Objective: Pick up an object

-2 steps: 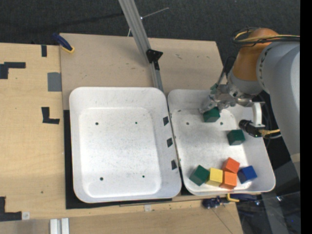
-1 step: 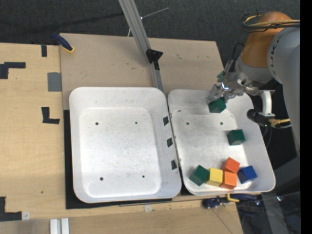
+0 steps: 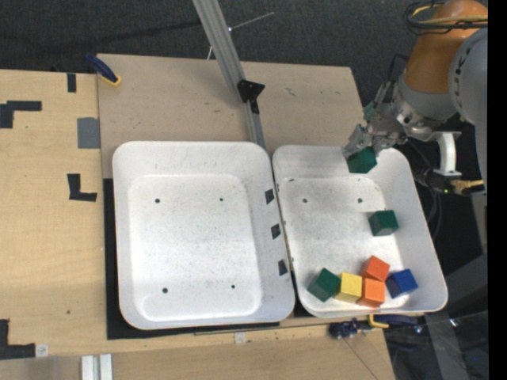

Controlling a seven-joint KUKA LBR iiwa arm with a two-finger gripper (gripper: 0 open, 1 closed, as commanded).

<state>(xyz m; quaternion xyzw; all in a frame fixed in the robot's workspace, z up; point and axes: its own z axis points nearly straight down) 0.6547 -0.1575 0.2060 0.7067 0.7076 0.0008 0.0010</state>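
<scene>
My gripper [image 3: 360, 150] hangs over the far edge of the right bin [image 3: 333, 172], shut on a dark green block [image 3: 363, 161] that sits between its fingers, lifted above the bin floor. On the bin floor lies another green block [image 3: 383, 222] towards the right side. A cluster rests at the near right corner: a green block [image 3: 323, 284], a yellow block [image 3: 351, 285], two orange blocks [image 3: 375, 268] and a blue block [image 3: 402, 282].
The left bin [image 3: 190, 236] stands beside the right one. A slanted metal bar [image 3: 226, 42] with a black clamp [image 3: 250, 91] runs down to the bins' far join. The arm's orange band [image 3: 440, 46] is at the right.
</scene>
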